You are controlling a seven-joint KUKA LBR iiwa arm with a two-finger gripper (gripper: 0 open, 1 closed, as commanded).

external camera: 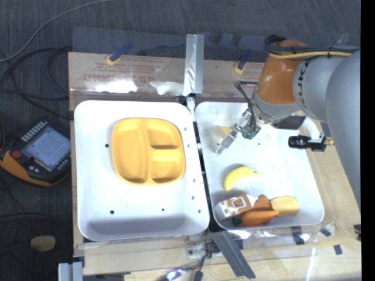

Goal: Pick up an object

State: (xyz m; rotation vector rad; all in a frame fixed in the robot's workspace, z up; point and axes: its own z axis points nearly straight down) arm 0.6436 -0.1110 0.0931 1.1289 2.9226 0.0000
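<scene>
The end effector sits low in the upper left part of the right bin, its two fingers pointing down and left toward the divider between the bins. The fingers stand slightly apart, and nothing is visible between them; no object is held. A pale patch lies on the bin floor just beside the tips; it is too indistinct to identify.

The candidate objects lie in the lower half of the right bin, well apart from the end effector. The banana rests alone near the bin centre, with bare floor on all sides. This placement probably makes it the easiest target. The carton, carrot and sponge are bunched together against the lower wall, touching or nearly touching. A grasp there likely risks finger contact with the wall or a neighbouring item.

The left bin holds a yellow tray near its centre, clear of the walls.

Open floor lies between the end effector and the banana, so a short move down the view appears unobstructed. The arm enters from the right, above the upper right of the bin. On the tabletop behind the bins lie a clear sheet and clips.
</scene>
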